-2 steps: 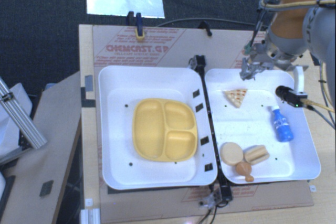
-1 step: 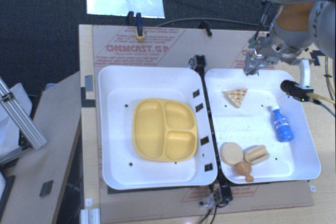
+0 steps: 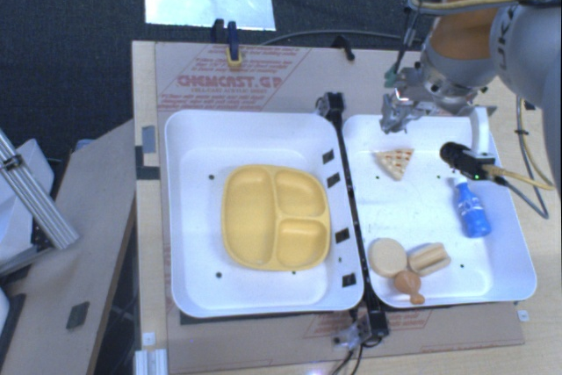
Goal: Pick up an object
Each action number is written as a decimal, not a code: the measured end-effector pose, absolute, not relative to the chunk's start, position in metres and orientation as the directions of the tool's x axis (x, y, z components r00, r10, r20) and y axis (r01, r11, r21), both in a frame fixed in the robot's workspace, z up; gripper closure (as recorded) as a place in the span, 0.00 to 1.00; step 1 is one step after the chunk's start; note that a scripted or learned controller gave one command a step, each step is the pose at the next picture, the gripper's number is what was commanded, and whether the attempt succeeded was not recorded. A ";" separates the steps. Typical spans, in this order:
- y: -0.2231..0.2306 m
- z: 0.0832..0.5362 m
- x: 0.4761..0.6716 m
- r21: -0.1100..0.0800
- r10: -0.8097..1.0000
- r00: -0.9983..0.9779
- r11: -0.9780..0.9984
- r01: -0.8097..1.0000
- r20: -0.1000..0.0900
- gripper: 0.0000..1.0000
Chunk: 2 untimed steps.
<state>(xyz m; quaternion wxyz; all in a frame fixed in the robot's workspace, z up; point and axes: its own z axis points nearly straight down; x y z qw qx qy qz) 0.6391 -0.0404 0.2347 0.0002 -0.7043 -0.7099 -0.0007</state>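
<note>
Now: gripper over right bin, far edge | jaws: opening can't be told, nothing seen held | waffle wedge just below it on bin floor | likely light, stiff, crumbly | pinch across straight sides

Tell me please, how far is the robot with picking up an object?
Nothing looks picked yet. The waffle piece, blue bottle, round cracker and bread piece all lie in the right bin. In hand: the gripper hangs just above the waffle piece. Left: descend, close, lift.
</note>
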 end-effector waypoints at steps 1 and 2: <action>0.009 0.242 0.630 0.001 1.000 -0.009 0.009 1.000 0.002 1.00; 0.060 0.228 0.608 -0.002 1.000 -0.009 0.009 1.000 0.001 1.00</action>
